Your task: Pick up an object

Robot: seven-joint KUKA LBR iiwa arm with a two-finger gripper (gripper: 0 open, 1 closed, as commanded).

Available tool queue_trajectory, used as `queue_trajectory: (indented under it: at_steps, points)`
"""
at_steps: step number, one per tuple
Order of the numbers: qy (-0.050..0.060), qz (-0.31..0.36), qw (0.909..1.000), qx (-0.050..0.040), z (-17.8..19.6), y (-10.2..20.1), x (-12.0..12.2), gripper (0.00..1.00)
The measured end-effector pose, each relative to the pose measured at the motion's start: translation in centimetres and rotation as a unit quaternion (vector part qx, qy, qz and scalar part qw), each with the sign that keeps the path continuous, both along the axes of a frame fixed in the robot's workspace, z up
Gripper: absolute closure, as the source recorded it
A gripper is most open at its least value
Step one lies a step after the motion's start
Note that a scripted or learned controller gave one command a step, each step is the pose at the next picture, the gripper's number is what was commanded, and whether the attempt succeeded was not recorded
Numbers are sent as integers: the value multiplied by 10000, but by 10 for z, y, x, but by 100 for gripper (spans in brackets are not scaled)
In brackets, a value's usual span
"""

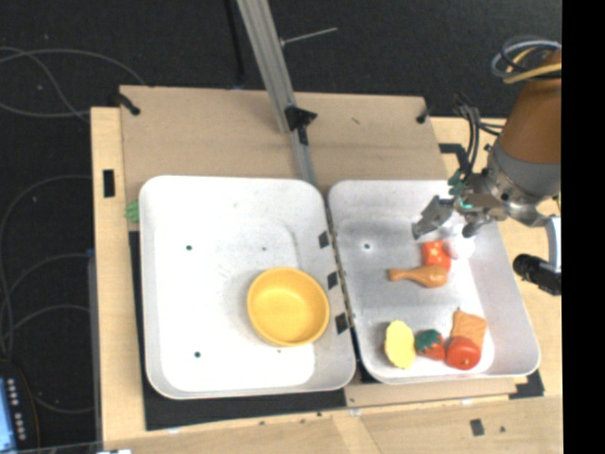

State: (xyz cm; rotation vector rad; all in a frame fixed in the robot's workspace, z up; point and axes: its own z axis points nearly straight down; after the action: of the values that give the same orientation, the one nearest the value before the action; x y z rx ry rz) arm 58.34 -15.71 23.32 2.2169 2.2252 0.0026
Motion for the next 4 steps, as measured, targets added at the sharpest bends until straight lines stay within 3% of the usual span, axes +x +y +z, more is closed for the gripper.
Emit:
queue_trajectory:
  at_steps: [1,3,4]
  points:
    - [-2,-1,10000,3,0,0,0,0]
    - [24,-28,10000,-21,-95,-13,6,0]
    - [-56,-39,10000,-65,-126,-19,9,0]
